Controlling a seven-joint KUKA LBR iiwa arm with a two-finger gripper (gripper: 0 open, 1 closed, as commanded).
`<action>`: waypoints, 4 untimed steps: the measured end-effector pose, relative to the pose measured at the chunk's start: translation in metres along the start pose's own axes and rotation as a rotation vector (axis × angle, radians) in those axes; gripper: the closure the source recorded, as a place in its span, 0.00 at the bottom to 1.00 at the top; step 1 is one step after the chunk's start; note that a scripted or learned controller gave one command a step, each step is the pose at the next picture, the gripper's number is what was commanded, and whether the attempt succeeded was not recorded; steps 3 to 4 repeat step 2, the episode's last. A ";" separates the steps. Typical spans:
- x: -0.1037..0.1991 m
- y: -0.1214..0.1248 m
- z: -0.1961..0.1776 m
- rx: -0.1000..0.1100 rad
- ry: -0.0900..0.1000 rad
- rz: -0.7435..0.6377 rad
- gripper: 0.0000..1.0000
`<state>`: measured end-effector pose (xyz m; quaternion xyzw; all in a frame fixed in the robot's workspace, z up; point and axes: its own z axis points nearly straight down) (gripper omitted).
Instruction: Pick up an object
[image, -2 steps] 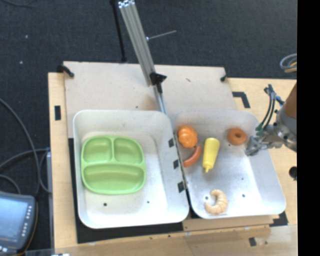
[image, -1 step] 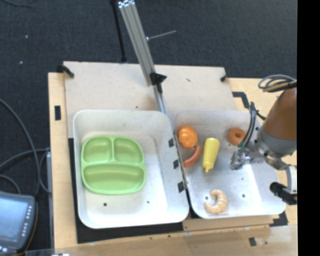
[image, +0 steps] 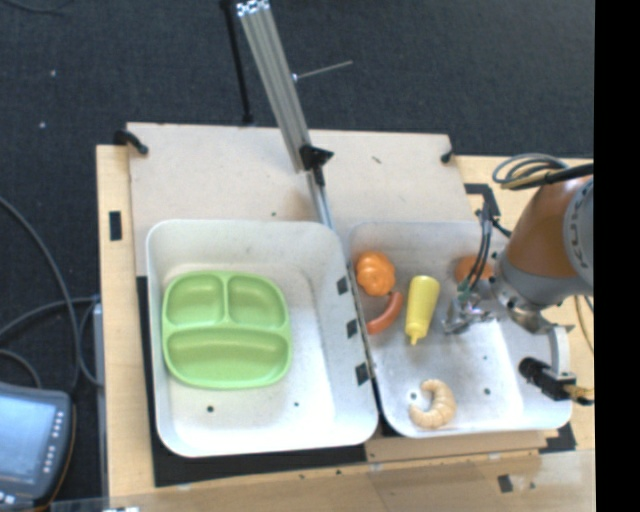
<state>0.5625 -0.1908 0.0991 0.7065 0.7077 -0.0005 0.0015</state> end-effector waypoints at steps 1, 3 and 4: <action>-0.002 0.000 -0.013 -0.004 0.000 0.005 1.00; 0.003 0.003 -0.002 0.002 0.002 0.000 1.00; 0.003 0.003 -0.002 0.002 0.002 0.000 1.00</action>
